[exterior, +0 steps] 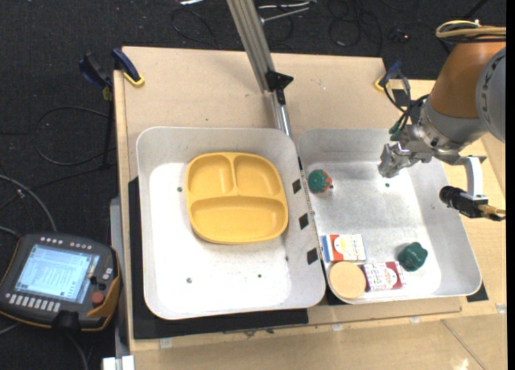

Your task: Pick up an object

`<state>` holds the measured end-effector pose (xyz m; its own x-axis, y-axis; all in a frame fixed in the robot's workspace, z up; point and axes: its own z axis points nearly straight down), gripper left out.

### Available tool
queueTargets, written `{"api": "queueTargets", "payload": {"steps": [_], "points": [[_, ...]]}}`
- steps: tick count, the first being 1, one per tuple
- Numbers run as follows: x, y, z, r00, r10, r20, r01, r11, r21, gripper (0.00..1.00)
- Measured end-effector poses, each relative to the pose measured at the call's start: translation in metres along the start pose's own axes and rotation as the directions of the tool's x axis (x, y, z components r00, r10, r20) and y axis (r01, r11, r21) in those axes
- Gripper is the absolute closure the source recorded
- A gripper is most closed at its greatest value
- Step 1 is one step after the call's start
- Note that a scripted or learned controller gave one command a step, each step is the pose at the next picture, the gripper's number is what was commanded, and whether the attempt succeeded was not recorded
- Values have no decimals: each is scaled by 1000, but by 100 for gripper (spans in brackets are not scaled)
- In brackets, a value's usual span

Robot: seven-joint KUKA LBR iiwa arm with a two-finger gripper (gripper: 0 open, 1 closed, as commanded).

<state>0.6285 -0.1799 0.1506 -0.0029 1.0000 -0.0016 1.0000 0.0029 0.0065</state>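
In the right bin (438,224) lie a small green and orange object (319,181) near the left wall, a dark green object (414,256) at the lower right, a small white and red carton (343,246), a tan round disc (348,280) and a red and white packet (382,276) along the front. My gripper (391,162) hangs over the bin's back part, to the right of the green and orange object and apart from it. Nothing shows between its fingers.
The left bin (161,280) holds a yellow divided tray (236,198). A metal pole (251,26) slants down to the gap between the bins. A teach pendant (56,278) lies off the bench at the lower left.
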Motion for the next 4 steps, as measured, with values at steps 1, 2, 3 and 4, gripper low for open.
{"api": "queueTargets", "payload": {"steps": [1,2,3,4], "points": [[-5,-1,-45,1000,2,1,-2,1000,0,100],[-5,0,-64,1000,0,-1,0,1000,2,100],[42,6,-59,1000,-4,-3,4,1000,7,100],[92,6,-71,1000,-5,-3,5,1000,6,100]]}}
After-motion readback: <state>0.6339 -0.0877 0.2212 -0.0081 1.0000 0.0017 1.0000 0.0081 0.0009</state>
